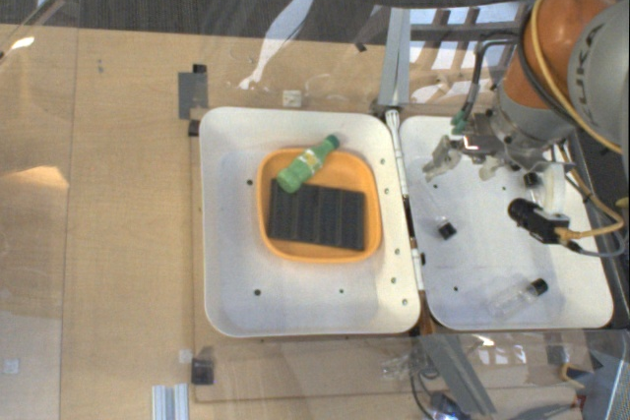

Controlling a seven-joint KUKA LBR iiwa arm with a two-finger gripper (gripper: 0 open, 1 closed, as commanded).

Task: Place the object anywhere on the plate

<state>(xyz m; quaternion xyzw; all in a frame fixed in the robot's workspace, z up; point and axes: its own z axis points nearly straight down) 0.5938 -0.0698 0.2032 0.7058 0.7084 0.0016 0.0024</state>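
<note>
**Bottle was already on the plate, but only just**

Only one view to go through, the overhead one, so here's what it gave you.

The green bottle point(306, 163) lay tilted across the top edge of the orange plate point(271, 241), in the left bin point(226, 300). Its cap end poked up and to the right over the plate's rim, and the fatter end sat inside, touching the top of the dark ribbed block point(318, 217) that took up most of the plate. So by my read the object was on the plate, but resting on the rim rather than lying flat.

Your arm point(576, 54) was over the right bin point(591, 310), well apart from the bottle. The gripper point(471, 145) hung near that bin's upper left. I couldn't tell how wide it stood, and nothing showed in it that I could make out.

What could've gone wrong, just my guess:
- A round bottle perched on a rim could roll off into the bin if the bench got bumped.
- The ribbed block left little flat room, so a nudge had nowhere good to send it.
- If your program went back for another try, it might have knocked the bottle off.
- A small dark bit point(446, 230) and a clear bottle point(518, 295) lay in the right bin and could have been grabbed by mistake.
</note>
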